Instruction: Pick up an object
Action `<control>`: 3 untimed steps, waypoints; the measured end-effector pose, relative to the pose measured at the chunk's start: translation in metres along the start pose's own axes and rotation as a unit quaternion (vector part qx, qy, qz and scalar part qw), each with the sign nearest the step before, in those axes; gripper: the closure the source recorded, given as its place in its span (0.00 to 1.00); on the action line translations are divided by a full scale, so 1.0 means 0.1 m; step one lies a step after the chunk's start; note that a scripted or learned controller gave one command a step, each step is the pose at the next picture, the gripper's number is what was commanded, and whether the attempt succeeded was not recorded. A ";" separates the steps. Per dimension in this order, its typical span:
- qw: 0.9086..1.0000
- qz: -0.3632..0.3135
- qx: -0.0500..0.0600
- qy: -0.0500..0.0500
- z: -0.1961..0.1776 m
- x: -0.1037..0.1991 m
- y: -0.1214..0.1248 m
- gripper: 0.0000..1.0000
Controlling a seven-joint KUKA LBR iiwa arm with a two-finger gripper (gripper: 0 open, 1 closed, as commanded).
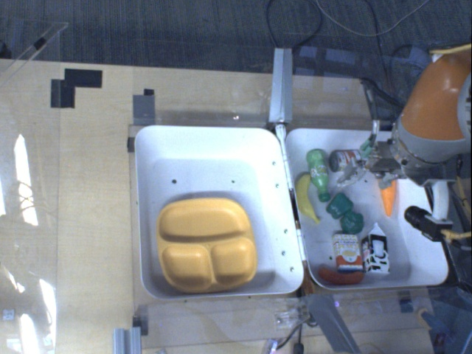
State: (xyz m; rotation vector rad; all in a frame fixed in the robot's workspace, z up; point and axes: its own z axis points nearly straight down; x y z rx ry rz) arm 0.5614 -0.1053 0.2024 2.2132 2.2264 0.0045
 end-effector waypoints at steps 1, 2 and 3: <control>1.000 -0.026 -0.002 -0.001 0.81 -0.48 0.07 0.00; 1.000 -0.014 -0.003 0.003 1.13 -0.82 0.01 0.00; 1.000 -0.015 -0.007 0.002 1.01 -0.82 0.03 1.00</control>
